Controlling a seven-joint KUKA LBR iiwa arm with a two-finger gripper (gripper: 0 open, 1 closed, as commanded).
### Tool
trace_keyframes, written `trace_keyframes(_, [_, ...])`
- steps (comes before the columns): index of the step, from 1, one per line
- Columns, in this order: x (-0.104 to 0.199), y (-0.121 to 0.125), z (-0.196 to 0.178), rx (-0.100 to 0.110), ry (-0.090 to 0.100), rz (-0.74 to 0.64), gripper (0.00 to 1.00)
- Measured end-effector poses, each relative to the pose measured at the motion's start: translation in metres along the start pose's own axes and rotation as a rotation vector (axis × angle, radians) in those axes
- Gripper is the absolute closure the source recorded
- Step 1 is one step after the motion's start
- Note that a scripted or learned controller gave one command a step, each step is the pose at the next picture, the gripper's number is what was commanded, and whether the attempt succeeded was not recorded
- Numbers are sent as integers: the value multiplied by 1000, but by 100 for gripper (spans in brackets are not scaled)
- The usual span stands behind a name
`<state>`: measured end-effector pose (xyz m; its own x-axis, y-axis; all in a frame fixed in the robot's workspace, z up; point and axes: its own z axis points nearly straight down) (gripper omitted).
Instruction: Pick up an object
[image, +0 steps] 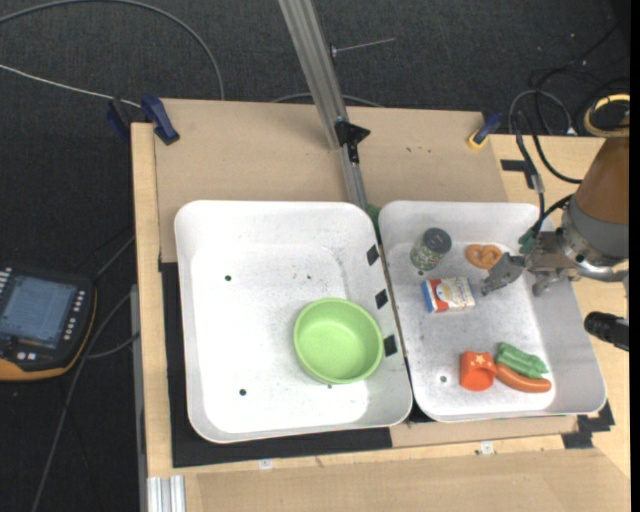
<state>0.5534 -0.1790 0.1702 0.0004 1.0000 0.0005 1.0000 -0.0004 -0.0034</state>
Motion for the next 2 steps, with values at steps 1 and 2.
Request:
trace_keyframes(1, [-4, -8, 46, 0, 0, 0, 0])
trace_keyframes(2, [-4, -8, 76, -1, 0, -1, 0])
